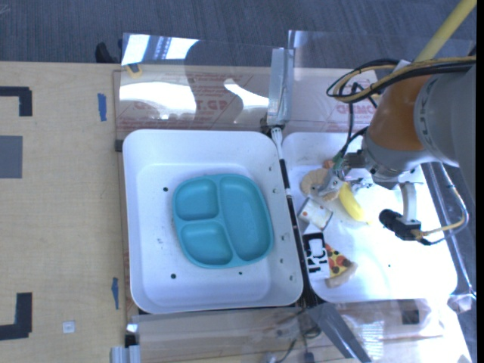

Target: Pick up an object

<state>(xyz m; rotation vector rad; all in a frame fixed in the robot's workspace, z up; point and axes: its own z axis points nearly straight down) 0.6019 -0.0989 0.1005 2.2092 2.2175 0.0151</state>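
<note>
Two shallow white bins [151, 157]: the right one holds my targets. My gripper [338, 174] sits just beside the yellow plastic banana [351, 203], grip state unclear. Crowding by the tan bread-like piece [314, 181] could spoil the pick.

Teal divided plate [223, 219], white bins [144, 203], yellow banana [351, 203], grey arm [446, 116] with orange band [393, 116]

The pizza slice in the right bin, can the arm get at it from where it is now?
Probably yes. The pizza slice lies uncovered near the right bin's front, apart from the banana.
</note>
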